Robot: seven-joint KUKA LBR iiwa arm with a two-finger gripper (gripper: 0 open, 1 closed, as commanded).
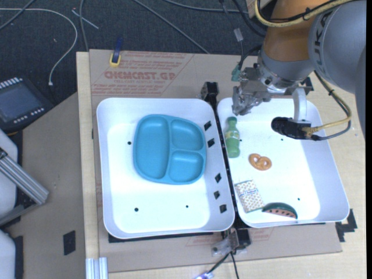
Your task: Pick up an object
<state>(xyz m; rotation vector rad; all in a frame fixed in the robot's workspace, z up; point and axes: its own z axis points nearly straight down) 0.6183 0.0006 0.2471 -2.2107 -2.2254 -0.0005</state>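
The green bottle (pixel 232 137) lies on its side in the right bin (pixel 305 173), close against the bin's left wall, with its cap end toward the far edge. It is the thing nearest the end effector (pixel 243 104), which hangs just past the cap end over the bin's far left corner, so I judge it the likeliest thing to pick. No object shows in the end effector. With the wrist in the way and the view at a slant, I cannot tell whether it is wide or narrow.

To do the grasp well, the end effector should come in toward the near side until it is over the middle of the bottle's body, not over the cap. It should then close across the short width. A round bottle is apt to roll or squirt out if caught off-centre. The wall leaves little room on the left side, so a straight, careful descent matters.

A pretzel (pixel 260 161) lies near the bottle on its right, apart from it. A checked packet (pixel 249 195) and a watermelon slice (pixel 280 210) sit by the near edge, clear of the approach. The left bin (pixel 116 179) holds a blue plate (pixel 170 149). Both bins rest on the desk (pixel 84 173).
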